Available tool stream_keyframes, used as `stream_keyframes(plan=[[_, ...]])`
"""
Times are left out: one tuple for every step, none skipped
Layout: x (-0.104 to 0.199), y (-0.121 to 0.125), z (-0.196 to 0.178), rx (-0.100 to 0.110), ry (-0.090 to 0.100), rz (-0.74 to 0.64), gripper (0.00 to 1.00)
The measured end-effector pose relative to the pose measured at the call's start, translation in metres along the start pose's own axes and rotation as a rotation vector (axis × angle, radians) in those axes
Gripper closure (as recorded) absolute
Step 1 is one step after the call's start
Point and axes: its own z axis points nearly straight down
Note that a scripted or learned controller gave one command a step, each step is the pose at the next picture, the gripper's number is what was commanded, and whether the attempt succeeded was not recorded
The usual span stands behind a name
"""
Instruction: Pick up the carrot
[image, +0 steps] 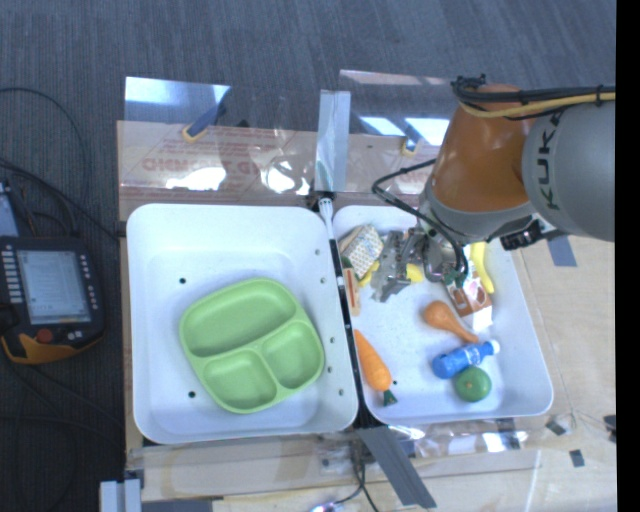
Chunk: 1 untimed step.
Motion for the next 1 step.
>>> stream_keyframes(plan=[[0.1022, -0.0241, 0.0017, 0.001, 0.008, -0.086, 1.0]])
